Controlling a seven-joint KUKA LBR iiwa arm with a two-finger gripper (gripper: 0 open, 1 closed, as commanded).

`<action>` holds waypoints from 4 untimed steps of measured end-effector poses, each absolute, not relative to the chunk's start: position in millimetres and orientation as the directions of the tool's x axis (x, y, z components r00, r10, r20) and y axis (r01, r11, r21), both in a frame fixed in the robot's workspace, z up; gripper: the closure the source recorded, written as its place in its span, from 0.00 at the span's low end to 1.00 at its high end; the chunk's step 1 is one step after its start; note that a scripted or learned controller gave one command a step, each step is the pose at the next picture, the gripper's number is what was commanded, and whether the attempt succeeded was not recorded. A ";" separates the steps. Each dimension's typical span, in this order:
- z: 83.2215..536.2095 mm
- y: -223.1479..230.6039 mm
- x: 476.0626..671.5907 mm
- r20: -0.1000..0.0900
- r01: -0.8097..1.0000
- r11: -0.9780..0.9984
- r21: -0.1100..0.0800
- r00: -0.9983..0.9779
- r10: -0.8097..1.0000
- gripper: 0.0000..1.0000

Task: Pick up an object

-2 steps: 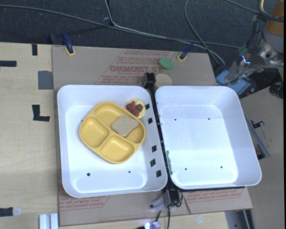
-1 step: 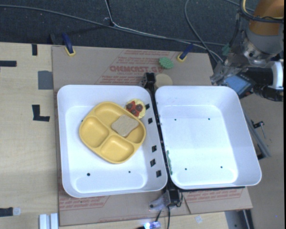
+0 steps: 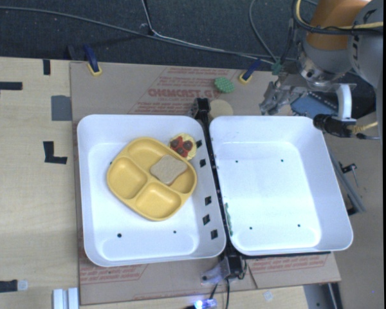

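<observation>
Bins are set side by side at the centre of the frame on a brown board (image 3: 174,89) with red lettering. In the left bin (image 3: 93,237), a yellow divided plate (image 3: 138,185) is laid slightly above the middle, turned at an angle. A tan, bread-like slice (image 3: 168,168) is rested in the plate's upper right compartment. At the plate's upper right corner, a small cluster of red and dark pieces (image 3: 183,145) is seen, touching or overlapping the rim; what it is cannot be told. The right bin (image 3: 276,192) is seen with only a few small dark marks on its floor.

The arm (image 3: 341,18) is placed at the upper right of the frame, its orange band uppermost. The gripper (image 3: 275,100) is held just above the upper edge of the right bin, outside it and over the board. Whether the tool is spread or pressed together cannot be told, and nothing is seen held by it. It is well apart from the plate and the slice.

A small green object (image 3: 224,84) is laid on the board above the gap between the bins. Dark cables (image 3: 141,24) are run across the top of the frame.
</observation>
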State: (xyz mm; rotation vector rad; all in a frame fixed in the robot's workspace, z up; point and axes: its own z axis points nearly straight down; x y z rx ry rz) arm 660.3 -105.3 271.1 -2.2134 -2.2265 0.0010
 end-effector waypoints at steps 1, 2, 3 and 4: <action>250.4 -55.3 656.6 0.001 1.000 0.005 -0.003 -0.005 1.000 1.00; 235.2 -5.8 641.7 0.001 1.000 0.005 -0.004 -0.005 1.000 1.00; 238.8 42.8 633.5 0.002 1.000 0.006 -0.002 -0.006 1.000 1.00; 240.0 98.7 629.3 0.001 1.000 0.007 -0.002 -0.007 1.000 1.00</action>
